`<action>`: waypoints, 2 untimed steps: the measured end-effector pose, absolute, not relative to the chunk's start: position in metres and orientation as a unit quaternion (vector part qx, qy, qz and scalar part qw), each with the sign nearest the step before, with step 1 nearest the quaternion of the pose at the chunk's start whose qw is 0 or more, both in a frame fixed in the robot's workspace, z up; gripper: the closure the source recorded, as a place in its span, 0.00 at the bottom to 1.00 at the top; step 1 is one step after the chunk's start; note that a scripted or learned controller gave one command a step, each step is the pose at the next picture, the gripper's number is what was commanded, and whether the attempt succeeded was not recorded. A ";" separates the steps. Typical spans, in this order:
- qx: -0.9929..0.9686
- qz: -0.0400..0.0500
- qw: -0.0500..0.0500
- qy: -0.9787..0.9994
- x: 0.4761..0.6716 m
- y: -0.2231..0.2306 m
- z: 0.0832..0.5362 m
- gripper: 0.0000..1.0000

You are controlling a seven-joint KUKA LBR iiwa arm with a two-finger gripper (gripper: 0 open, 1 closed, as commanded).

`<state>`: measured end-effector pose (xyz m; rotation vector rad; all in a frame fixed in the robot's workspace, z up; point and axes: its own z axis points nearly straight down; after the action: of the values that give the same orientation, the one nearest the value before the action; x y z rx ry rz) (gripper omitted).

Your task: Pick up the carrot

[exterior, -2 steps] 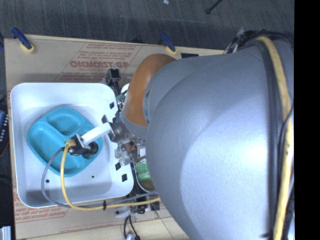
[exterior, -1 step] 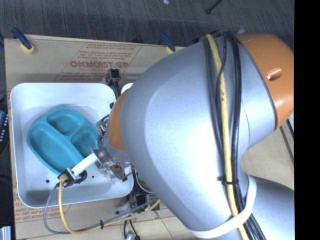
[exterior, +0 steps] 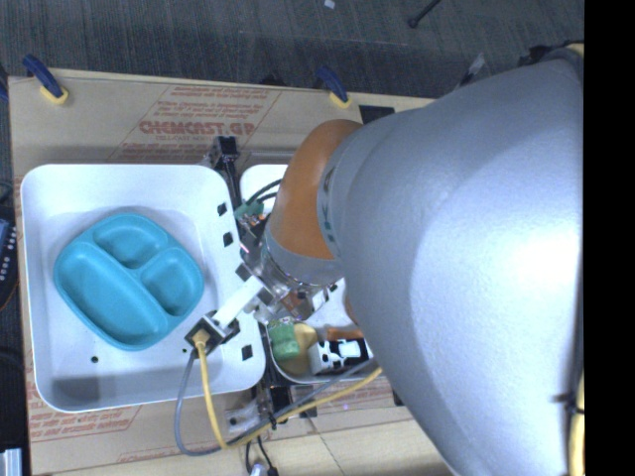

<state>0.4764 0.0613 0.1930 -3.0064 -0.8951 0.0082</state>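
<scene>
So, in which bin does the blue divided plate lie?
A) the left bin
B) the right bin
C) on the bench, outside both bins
A: the blue divided plate lies on the floor of the left bin, while the arm covers most of the right bin.

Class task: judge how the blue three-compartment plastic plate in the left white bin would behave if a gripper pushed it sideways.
The blue three-compartment plastic plate looks rigid, so it would probably slide whole. Lying flat and wide, it seems unlikely to tip or roll. The left white bin wall would likely stop it.
</scene>
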 end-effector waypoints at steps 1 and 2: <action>-0.957 0.008 0.006 -0.291 0.476 0.064 0.200 1.00; -0.955 0.010 0.009 -0.297 0.476 0.065 0.210 1.00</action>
<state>0.4759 0.0652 0.2095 -2.9819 -0.9283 0.0322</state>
